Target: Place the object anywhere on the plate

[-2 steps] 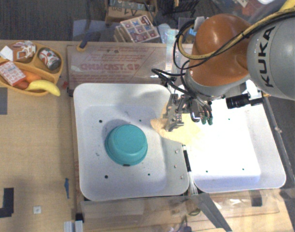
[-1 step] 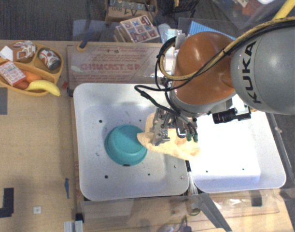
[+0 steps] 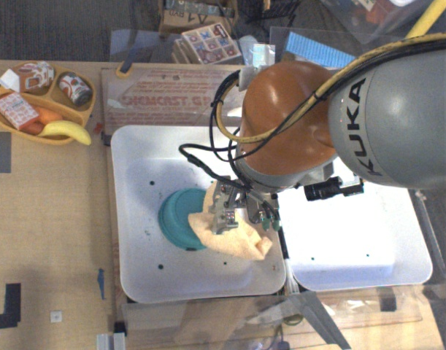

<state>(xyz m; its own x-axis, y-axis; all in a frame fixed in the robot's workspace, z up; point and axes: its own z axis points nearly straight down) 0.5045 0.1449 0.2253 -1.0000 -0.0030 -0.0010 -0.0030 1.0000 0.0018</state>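
Note:
A teal plate (image 3: 180,218) lies in the left bin (image 3: 135,195), its right part hidden by a pale yellow, sponge-like object (image 3: 233,240). The object rests partly on the plate's right edge and partly on the bin floor. My gripper (image 3: 235,214) hangs right over the object's upper part, its metal fingers pointing down onto it. The arm's orange band and grey wrist cover the bin's upper right.
The right bin (image 3: 361,246) sits beside the left one, under the arm. A yellow tray (image 3: 40,108) with a banana and food items stands at the bench's far left. A cardboard sheet (image 3: 171,97) lies behind the left bin.

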